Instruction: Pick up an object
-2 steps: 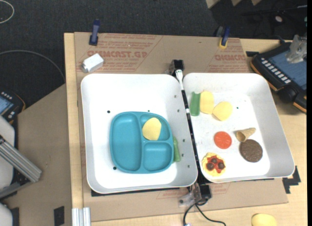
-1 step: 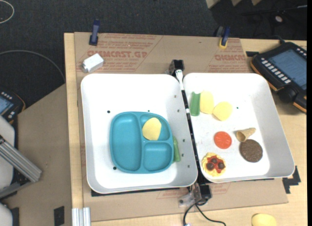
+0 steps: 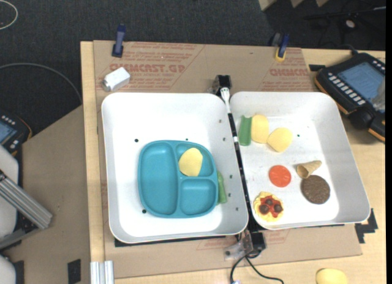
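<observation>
Arm and claw aren't in frame, so can't tell claw state.

Likely targets sit in the right bin (image 3: 343, 130): green piece (image 3: 245, 130) at approx 10 o'clock, touching a yellow piece (image 3: 260, 128).

Risks:
- Green piece hugs the bin's left wall, so a finger may hit the rim.
- Tight yellow pair (image 3: 279, 139) could lead to a double grab or a nudge.
- Cone (image 3: 309, 168) may roll.

Green piece's long axis runs 12–6. Cone's axis runs approx 2–8, tip toward 8.

Yellow item (image 3: 191, 162) rests in the teal tray (image 3: 160, 179), left bin (image 3: 122, 130).
</observation>
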Robot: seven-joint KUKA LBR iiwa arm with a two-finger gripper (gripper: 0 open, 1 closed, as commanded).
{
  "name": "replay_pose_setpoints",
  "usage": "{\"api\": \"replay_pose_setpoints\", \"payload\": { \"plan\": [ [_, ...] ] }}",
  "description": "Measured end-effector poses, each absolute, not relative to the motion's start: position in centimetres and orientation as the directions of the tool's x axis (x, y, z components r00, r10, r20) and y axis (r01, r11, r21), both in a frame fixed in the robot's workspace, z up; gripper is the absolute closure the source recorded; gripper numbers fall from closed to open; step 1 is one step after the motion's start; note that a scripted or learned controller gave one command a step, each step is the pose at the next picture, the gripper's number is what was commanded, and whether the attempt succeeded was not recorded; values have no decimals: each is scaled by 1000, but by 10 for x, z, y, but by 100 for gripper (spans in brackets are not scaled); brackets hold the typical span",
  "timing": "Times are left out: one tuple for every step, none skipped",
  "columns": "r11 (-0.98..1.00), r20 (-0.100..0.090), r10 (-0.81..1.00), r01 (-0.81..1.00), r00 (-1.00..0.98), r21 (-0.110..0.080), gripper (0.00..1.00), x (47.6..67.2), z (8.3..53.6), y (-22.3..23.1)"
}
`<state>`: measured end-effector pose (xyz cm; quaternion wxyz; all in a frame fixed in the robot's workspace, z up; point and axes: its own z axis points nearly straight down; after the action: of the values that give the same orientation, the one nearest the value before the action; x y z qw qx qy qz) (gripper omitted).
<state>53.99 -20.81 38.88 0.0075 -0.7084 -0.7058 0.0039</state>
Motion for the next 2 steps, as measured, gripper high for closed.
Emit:
{"api": "replay_pose_setpoints", "payload": {
  "plan": [
    [3,-7,1000,1000,-3,19,100,529,537,-187],
    [-4,5,1000,1000,4,-15,100,476,393,-188]
  ]
}}
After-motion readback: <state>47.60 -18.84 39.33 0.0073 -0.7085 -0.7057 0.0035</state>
